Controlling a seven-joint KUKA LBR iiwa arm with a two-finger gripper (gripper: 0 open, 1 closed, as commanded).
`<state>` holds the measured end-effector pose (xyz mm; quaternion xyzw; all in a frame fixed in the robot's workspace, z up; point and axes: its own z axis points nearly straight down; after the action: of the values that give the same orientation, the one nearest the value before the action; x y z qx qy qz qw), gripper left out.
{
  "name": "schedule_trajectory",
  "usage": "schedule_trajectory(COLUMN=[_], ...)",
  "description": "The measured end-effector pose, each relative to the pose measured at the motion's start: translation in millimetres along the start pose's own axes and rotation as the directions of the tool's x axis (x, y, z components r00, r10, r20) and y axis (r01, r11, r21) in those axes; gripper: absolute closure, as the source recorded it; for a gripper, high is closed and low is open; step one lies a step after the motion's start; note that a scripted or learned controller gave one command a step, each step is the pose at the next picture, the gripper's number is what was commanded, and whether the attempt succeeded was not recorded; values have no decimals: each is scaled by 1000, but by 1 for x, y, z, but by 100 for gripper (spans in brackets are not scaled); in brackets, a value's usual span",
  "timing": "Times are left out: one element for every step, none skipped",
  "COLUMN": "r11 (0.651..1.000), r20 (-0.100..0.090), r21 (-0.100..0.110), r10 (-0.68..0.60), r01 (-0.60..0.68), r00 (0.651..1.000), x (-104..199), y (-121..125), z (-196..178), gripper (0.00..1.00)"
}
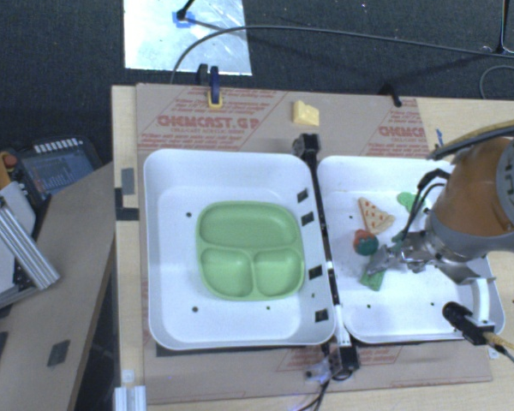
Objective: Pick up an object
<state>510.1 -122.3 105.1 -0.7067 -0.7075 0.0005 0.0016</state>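
In the right white bin (pixel 385 324) lie a tan cracker-like triangle (pixel 375 215), a small red and teal piece (pixel 364 243), a green piece (pixel 405 200) near the arm, and a green block (pixel 374 278). My gripper (pixel 387 262) reaches in from the right and sits low over the green block, just below the red and teal piece. The fingers blur into the block, so whether anything is gripped is unclear.
The left white bin (pixel 167 229) holds a green three-compartment tray (pixel 247 248). A black divider clip strip (pixel 313 221) runs between the bins. A yellow block (pixel 306 113) lies on the cardboard behind the bins. The orange-banded arm (pixel 484 199) covers the right bin's right side.
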Motion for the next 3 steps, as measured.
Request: schedule_trajectory(r11=[1000, 1000, 1000], r20=[1, 2, 3], r21=[-5, -6, -8], r10=[-1, -1, -2], r01=[1, 1, 2], r00=[1000, 1000, 1000], x=[1, 0, -2], y=[2, 2, -1], z=[20, 10, -34], gripper=[0, 100, 100])
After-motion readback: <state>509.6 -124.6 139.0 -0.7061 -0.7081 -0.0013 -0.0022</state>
